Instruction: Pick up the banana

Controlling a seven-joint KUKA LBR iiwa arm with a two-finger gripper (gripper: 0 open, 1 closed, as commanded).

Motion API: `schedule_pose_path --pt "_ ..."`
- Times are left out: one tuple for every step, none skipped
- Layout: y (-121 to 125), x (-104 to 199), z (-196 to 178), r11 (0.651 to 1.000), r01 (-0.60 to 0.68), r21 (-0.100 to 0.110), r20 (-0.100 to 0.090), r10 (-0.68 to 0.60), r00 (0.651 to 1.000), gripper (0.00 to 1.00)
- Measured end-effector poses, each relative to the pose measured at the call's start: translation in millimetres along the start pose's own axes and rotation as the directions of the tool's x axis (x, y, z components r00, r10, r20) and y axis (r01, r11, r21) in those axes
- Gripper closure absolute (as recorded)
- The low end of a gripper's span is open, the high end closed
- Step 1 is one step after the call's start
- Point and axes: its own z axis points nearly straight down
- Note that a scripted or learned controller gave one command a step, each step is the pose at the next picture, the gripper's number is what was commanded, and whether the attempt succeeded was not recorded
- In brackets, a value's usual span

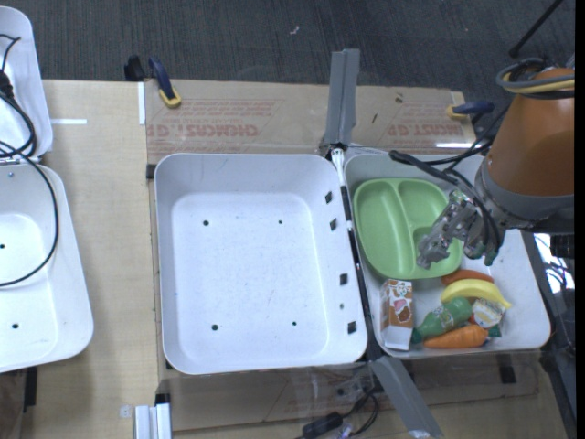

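Cardboard-topped bench on dark carpet bears 2 white plastic bins; beside the left one, the curved yellow banana lies under the gripper, grip state untellable.

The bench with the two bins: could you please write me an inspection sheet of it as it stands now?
Surface: left bin and right bin, side by side on the bench.
Job's things: banana lies in the right bin, ungripped.
Clutter: green divided plate, carrot, green bottle, small carton, all in the right bin.
Grippers: gripper above the plate's near edge.
Cables: black cables by the arm.
Surroundings: blue-and-yellow clamp on the bench's far edge.
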Motion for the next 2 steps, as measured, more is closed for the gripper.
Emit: schedule_pose_path --pt "-37.2 12.5 11.0 0.951 -0.308 0.003 -0.002 0.308 0.951 1.00" --pt "-37.2 12.5 11.0 0.951 -0.308 0.003 -0.002 0.308 0.951 0.00"
